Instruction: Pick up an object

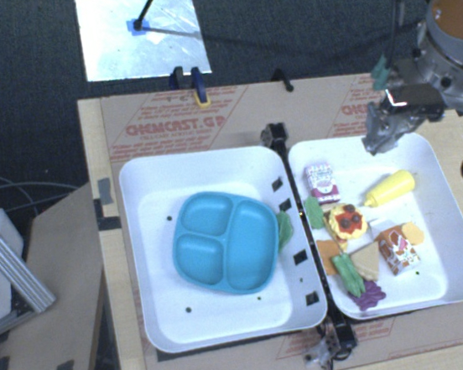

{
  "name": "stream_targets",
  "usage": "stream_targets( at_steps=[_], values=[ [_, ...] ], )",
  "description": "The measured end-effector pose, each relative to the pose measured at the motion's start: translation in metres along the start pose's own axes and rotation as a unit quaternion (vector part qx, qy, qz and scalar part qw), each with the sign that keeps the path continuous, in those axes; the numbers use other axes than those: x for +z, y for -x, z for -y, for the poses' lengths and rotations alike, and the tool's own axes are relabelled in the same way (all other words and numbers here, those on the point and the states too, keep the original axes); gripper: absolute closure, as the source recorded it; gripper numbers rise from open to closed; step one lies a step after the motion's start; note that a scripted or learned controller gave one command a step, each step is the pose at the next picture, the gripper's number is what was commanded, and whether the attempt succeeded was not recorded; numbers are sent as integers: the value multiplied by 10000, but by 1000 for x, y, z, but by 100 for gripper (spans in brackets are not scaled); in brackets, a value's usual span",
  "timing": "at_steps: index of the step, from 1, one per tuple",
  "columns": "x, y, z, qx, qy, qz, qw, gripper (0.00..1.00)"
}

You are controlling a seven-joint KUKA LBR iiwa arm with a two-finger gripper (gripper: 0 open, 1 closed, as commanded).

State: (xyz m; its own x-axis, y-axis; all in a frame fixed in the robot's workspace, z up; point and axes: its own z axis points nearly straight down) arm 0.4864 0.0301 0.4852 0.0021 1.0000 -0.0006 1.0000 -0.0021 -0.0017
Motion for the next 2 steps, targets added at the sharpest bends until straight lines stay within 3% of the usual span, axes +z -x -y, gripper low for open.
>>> stream_targets(
  at_steps=[1, 2],
  values=[
    [68, 11, 0, -7, -10, 0, 10000, 100],
    [127, -12, 0, -37, -7, -5, 10000, 100]
  ],
)
